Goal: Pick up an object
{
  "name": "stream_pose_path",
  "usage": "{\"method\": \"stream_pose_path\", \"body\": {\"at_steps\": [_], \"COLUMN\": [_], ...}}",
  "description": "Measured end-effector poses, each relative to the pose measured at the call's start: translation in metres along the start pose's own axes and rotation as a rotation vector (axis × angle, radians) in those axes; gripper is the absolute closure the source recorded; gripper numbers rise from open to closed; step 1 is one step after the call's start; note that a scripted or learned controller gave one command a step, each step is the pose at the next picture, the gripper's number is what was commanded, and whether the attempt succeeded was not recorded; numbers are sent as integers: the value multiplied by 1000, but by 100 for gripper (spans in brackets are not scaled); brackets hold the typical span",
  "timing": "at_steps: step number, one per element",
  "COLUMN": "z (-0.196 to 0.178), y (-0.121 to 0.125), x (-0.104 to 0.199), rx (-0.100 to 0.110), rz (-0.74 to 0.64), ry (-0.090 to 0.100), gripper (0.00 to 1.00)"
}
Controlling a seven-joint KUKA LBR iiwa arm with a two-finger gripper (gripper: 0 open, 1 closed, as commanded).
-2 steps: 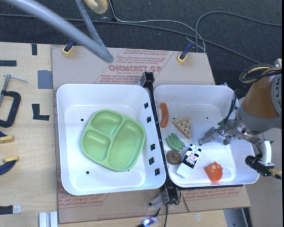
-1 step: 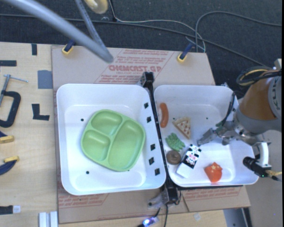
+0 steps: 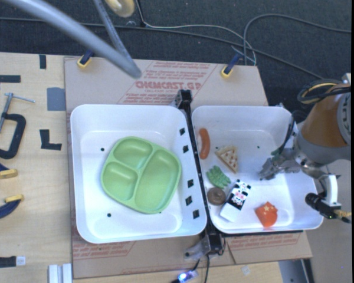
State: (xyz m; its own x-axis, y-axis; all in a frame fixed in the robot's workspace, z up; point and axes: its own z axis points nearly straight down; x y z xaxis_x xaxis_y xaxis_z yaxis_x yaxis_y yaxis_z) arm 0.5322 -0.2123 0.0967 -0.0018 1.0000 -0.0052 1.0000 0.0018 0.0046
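Note:
In the right bin (image 3: pixel 256 121) lie several small items. An orange-red sausage (image 3: pixel 204 142) sits near the left wall, with a tan pizza-like wedge (image 3: pixel 227 157) beside it. A green leafy piece (image 3: pixel 218 176), a brown round piece (image 3: pixel 216 195) and a small black-and-white carton (image 3: pixel 236 197) lie below them. A red fruit-like toy (image 3: pixel 267 213) is at the front. My gripper (image 3: pixel 269 171) hangs low over the bare bin floor right of the wedge and above the red toy, touching none of them. Nothing shows in its grasp.
The left bin (image 3: pixel 82 158) holds a green divided plate (image 3: pixel 141 174). A black divider (image 3: pixel 190 158) runs between the bins. The arm's orange band (image 3: pixel 324 122) reaches over the right bin's right wall. Clamps lie on the bench at the far left.

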Motion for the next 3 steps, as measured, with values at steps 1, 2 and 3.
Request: {"method": "stream_pose_path", "body": {"at_steps": [1, 2, 3], "z": [-58, -122, -148], "y": [10, 13, 14], "x": [0, 2, 2], "rx": [1, -1, 2], "rz": [0, 0, 0], "ry": [4, 3, 4], "gripper": [100, 100, 100]}}
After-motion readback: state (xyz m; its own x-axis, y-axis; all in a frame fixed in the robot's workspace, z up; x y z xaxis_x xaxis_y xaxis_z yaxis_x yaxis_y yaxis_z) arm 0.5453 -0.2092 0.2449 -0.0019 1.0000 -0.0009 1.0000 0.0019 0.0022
